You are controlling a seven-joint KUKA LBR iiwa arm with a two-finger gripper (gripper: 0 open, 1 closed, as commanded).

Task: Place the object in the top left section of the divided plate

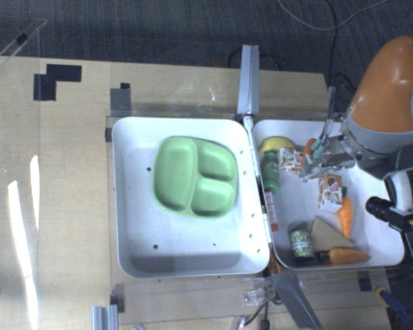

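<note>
A green divided plate lay in the left bin, slightly tilted, pale and glossy, with one long section on its left and two smaller ones on its right. All three sections were bare. To the right, the second bin held a green bottle against its left wall, a yellow item at the far end, printed packets, two carrots and a small can. The gripper hung over the packets; whether its fingers were apart or together could not be told.
</note>
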